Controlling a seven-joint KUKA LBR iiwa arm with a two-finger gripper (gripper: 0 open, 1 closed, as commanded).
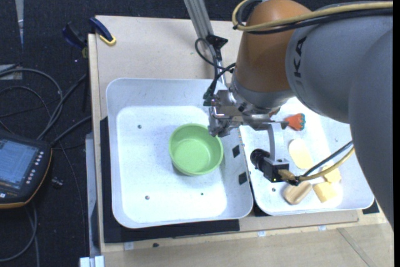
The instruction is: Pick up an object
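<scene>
Lying in the left bin (134,162), one green bowl (196,149) is recorded just beneath and to the camera-left of the gripper (217,125), its upper right rim meeting the gripper's tip or lying just under it; contact cannot be confirmed. The bowl is set upright, mouth upward, with nothing seen inside it. Whether the gripper is open or closed cannot be told from this angle, and nothing is seen to be held by it. Bins are counted as two, both white and shallow, placed side by side on the pale bench (150,53); the gripper is positioned over the inner edge of the left one, close to the divide. In the right bin (322,137), on the far side of the gripper from the bowl, the following are listed: one orange-red item (295,122), nearest the gripper's level; one pale yellow oval piece (300,154), lower in the view; one tan piece (296,194), near the bin's front edge; and yellow blocks (327,186) just beside the tan piece, seemingly two, though the count is not certain. Two small black pieces (236,151) are noted along the divide between the bins, below the gripper. Well apart from the gripper, off the bench at the view's left, one handheld screen unit (19,169) is entered, and one blue and yellow clamp (100,31) at the bench's far corner.
</scene>
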